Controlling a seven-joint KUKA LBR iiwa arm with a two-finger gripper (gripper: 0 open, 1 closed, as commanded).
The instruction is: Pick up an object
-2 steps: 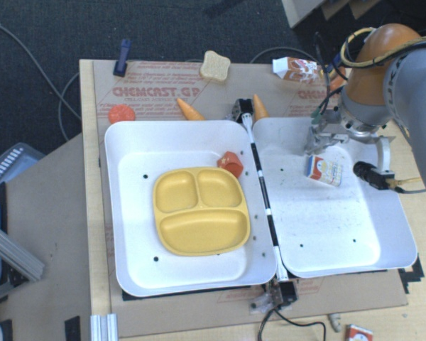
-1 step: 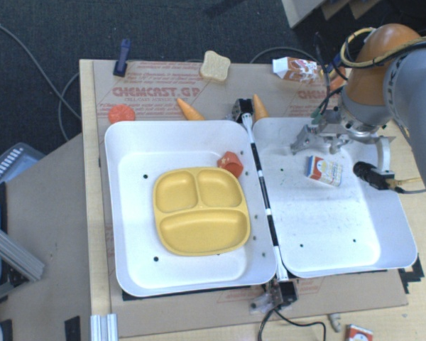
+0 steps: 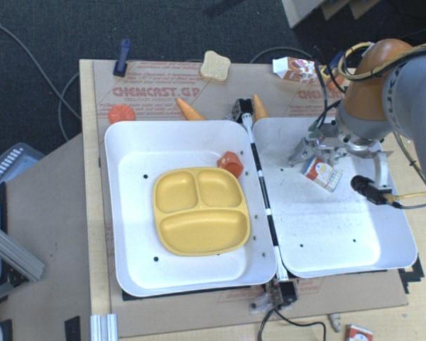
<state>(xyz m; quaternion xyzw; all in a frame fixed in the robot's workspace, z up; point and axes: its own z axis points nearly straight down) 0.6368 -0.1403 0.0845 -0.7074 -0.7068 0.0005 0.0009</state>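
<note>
My gripper point(image 3: 318, 158) hangs over the back part of the right bin point(image 3: 341, 247), its metal fingers point(image 3: 298, 155) spread open. A small red and white carton point(image 3: 322, 174) lies tilted on the bin floor just in front of the fingertips, partly under them. Whether the fingertips touch the carton I cannot tell. The grey arm with its orange band point(image 3: 373, 84) comes in from the right behind the gripper. In the left bin point(image 3: 128, 190) a yellow divided plate point(image 3: 199, 212) lies flat, with a small red object point(image 3: 231, 163) at its far right corner.
Behind the bins on the cardboard lie a bread slice point(image 3: 215, 65), two orange carrots point(image 3: 190, 110) point(image 3: 260, 107), a red round piece point(image 3: 121, 112), a blue item point(image 3: 121, 57) and a small carton point(image 3: 295, 68). A black cable plug point(image 3: 369, 189) sticks out right of the gripper.
</note>
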